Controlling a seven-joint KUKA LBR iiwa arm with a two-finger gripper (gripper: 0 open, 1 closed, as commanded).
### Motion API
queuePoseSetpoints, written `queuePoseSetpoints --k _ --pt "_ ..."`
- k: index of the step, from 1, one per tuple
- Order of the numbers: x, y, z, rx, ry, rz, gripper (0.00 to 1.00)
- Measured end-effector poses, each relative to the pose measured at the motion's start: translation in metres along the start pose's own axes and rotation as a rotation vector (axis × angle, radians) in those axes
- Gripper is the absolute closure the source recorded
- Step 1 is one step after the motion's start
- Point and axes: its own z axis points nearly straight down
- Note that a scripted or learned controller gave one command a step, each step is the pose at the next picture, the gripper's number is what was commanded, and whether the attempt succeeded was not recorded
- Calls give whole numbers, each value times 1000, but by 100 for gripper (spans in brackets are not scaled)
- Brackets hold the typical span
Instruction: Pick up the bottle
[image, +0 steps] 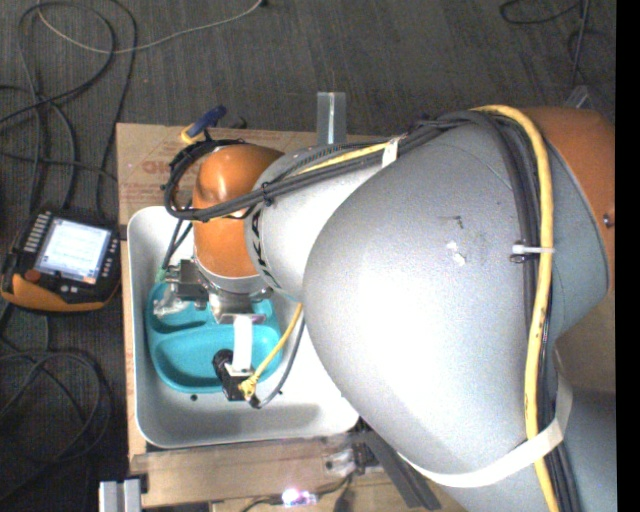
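The bottle (190, 350), which I take to be the teal thing, lies in the bin (142, 400) at the left of the view, close to the left wall of this bin. The gripper (205, 298) is low inside the same bin and stands directly over the upper part of the bottle. So the bottle is under it and reaches out from it toward the bottom of the view. The teal body shows at the left, below and at the right of the gripper, and its far end is covered by the wrist. For this reason I cannot say with certainty how its long axis runs. It seems to go from upper left to lower right, but this is only my judgement. Whether the gripper is open or closed cannot be told, nor whether it touches the bottle. In my judgement the coming move depends on one thing: the gripper must sit over the middle of the bottle and across its long axis. Here it looks nearer to the far end than to the middle.
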Motion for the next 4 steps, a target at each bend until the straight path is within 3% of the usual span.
queuePoseSetpoints --k 1,2,3,4 --pt "-26 -46 14 -26 10 -17 0" --pt "-32 -43 4 -31 1 -9 100" --pt "-42 -48 -8 11 -1 141 100" --pt "-23 -47 -125 15 -19 863 100"
